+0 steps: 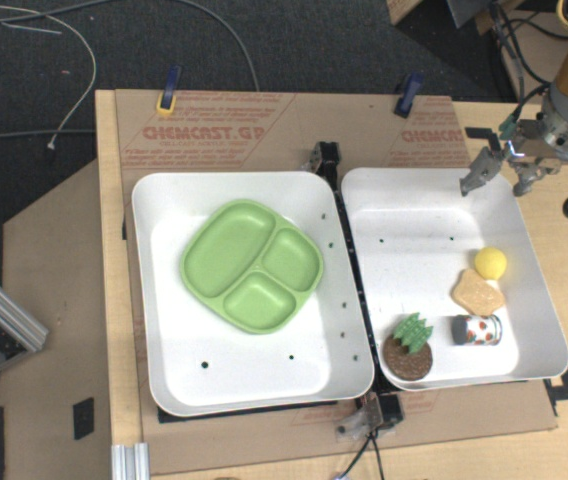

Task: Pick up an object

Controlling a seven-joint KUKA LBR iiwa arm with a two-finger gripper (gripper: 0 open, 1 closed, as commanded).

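Note:
In the right bin [414,218] lie a yellow ball [490,263], a tan bread-like piece [478,293], a small red and white can [478,330] and a brown pot with a green plant [409,348]. All four sit in the bin's near right part. My gripper [498,175] hangs over the bin's far right corner, well behind the objects. Its two grey fingers [477,175] stand spread apart with nothing between them.
The left bin [164,368] holds a green divided plate [252,265]. A black clamp [325,155] sits between the bins at the back. Blue clips [171,85] hold the cardboard base at its far edge. Cables run across the dark floor behind.

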